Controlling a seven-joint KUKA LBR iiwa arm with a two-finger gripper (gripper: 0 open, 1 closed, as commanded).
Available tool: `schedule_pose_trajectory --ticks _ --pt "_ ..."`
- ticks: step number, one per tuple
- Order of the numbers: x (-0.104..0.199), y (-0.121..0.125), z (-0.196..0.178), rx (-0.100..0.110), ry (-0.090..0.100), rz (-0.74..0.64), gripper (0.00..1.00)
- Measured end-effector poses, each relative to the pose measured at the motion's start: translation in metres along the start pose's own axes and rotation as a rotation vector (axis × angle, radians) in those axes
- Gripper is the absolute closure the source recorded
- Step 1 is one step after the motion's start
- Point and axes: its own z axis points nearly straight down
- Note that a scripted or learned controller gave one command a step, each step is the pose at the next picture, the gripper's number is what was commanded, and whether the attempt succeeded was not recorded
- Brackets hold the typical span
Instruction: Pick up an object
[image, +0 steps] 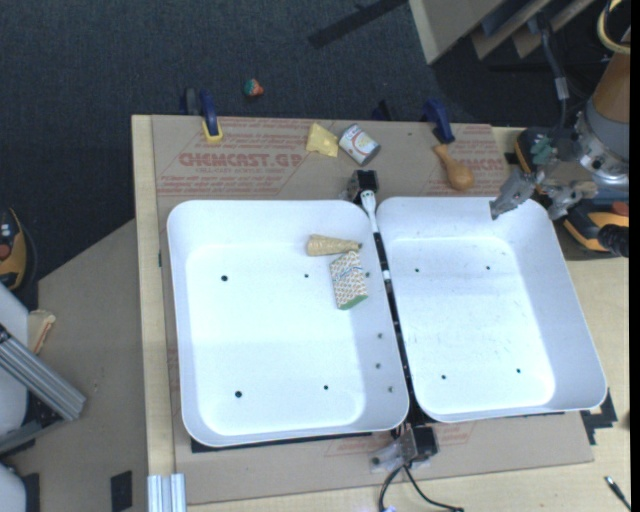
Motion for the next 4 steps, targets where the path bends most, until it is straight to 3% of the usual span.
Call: schedule_pose_trajectory --ticks 1,2,3,4 --pt "0.000 0.001 -0.011 -0.004 -0.001 -0.001 1.00" --pt "-0.066 -0.047 -0.022 0.001 -0.002 0.007 1.00" --pt "-0.062 -0.063 -0.283 -0.022 -0.010 -0.001 1.00" --pt "0.031 -0.040 -0.142 0.013 0.007 -0.010 1.00"
